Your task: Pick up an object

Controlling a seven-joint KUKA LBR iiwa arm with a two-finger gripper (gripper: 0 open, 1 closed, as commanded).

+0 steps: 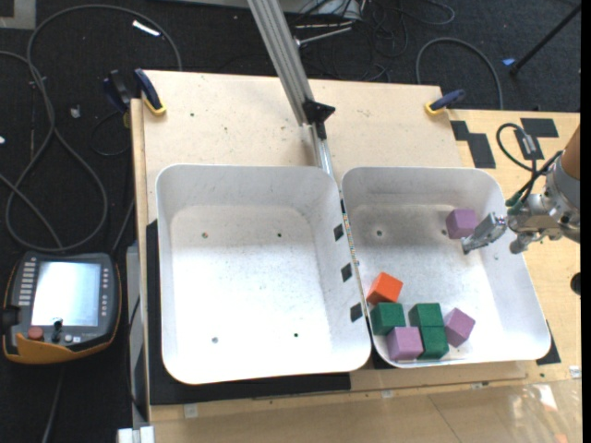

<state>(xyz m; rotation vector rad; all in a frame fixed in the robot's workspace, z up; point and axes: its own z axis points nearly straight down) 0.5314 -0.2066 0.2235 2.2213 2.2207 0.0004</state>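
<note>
Black floor littered with cables surrounds a pale wooden bench (240, 118) carrying two shallow white bins side by side; a teach pendant (60, 307) lies on the floor at the left.

You have the left bin (175, 340) with nothing to grasp in it. All candidates sit in the right bin (531, 326). One purple cube (461, 221) rests apart near the far right wall. A cluster crowds the near edge: an orange block (385, 289), two green blocks (388, 317) (428, 325), and two more purple blocks (404, 342) (459, 325), several of them touching.

The gripper (488, 231) reaches in from the right and sits just beside the lone purple cube, on its right. At this resolution you cannot tell how wide its fingers stand, nor whether anything is between them; the cube looks beside the tool, not inside it. Judged state: approach, no grasp yet confirmed.

For a clean pick, take the isolated cube rather than the cluster, where neighbours would block finger entry. Centre the tool over the cube, align the fingers to two flat opposite faces, and descend straight. Mind the bin wall close behind: a slanted approach could push the cube against it or knock it away. Verify that the cube lifts before you log success.
</note>
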